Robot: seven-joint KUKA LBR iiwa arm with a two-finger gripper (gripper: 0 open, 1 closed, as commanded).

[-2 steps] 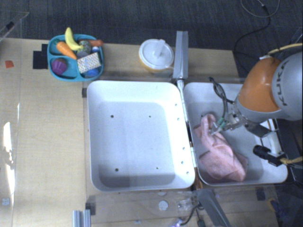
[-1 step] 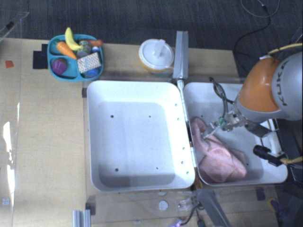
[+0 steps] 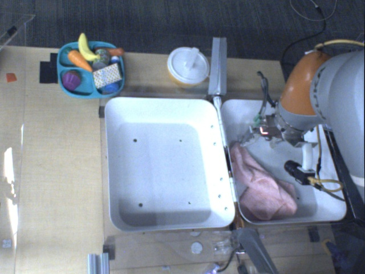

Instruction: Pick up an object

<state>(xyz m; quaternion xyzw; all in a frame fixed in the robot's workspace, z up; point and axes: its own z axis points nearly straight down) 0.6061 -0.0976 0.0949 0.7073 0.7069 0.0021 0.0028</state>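
Note:
A crumpled pink cloth (image 3: 259, 187) lies in the right bin (image 3: 328, 210), against its left wall and reaching down to the front. My gripper (image 3: 255, 132) hangs over the back part of that bin, just above and behind the cloth's upper end. Nothing can be seen in its grasp. The grey arm with its orange band (image 3: 299, 87) comes in from the right and covers the bin's back right corner.
The left bin (image 3: 162, 161) stands beside the right one, with a raised divider between them. Behind the bins sit a blue tray of toy food (image 3: 91, 67), a white lidded cup (image 3: 188, 66) and an upright metal bar (image 3: 217, 67).

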